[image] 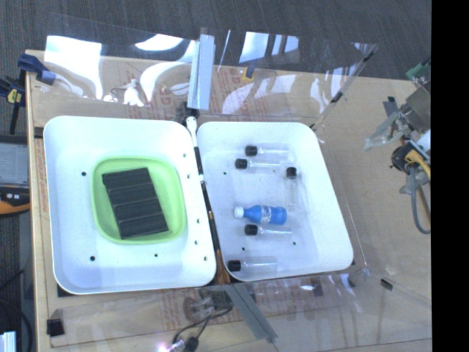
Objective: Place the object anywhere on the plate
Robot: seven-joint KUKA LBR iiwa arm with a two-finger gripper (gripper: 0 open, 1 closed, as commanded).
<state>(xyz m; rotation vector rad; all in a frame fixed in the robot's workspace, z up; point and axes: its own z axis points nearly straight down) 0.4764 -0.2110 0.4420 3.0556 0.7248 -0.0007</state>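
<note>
On the counter (pixel 366 196): two white bins side by side. Left bin (pixel 66 248) holds a green plate (pixel 172 189) with a dark ribbed block (pixel 134 202) on it. Right bin (pixel 330 218) holds a small blue bottle (pixel 262 213) lying on its side among five clear black-capped vials (pixel 265 151). Tool (pixel 399 127) sits at right edge, outside both bins; grip state unreadable.

Five clear vials (pixel 265 230), one blue bottle (pixel 261 213), one plate (pixel 173 189).
</note>
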